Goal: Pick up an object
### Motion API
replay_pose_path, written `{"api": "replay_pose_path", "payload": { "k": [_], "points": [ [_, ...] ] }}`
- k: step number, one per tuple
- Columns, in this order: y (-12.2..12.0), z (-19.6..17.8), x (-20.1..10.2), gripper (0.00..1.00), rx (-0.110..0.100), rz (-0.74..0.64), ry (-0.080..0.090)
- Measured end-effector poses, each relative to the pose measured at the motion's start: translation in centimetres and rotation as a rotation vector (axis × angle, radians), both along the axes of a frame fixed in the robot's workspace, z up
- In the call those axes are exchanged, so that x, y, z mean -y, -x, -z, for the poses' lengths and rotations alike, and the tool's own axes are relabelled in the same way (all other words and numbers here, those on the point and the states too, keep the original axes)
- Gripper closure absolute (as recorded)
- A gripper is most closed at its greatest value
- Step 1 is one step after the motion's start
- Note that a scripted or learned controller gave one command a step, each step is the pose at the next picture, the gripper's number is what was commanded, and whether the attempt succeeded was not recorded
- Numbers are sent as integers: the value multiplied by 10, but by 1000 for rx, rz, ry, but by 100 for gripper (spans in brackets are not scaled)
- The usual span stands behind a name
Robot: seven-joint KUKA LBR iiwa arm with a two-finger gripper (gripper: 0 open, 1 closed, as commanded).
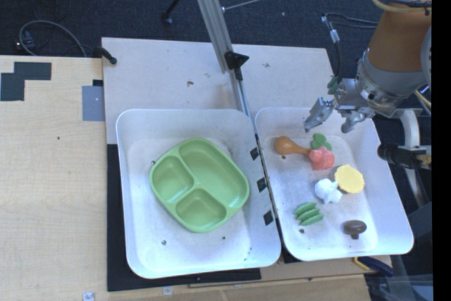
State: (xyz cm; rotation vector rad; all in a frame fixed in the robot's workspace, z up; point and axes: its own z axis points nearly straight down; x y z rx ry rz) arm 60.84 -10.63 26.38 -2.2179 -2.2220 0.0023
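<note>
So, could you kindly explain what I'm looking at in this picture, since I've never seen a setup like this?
It is one camera above a bench, looking down at a slant. The arm reaches in from the right; its gripper hangs open above the right bin, holding nothing. That bin holds toy food: a drumstick, a strawberry, a yellow piece, a white piece, green pods and a brown mushroom. The left bin holds a green plate.

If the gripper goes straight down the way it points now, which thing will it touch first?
The gripper, fingers spread and holding nothing, hangs over the right bin. Straight down it would probably meet the red strawberry toy first, though depth is unclear and it might land on the bin floor just beside it.
</note>
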Motion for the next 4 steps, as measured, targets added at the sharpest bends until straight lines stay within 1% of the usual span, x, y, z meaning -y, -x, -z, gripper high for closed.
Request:
{"api": "replay_pose_path", "payload": {
  "k": [1, 2, 3, 4],
  "points": [
    [0, 0, 0, 0, 0, 2, 0],
    [3, 63, 5, 0, -7, 2, -1],
    [5, 125, -3, 0, -7, 4, -1],
    [5, 173, -4, 0, 2, 4, 1]
  ]
}}
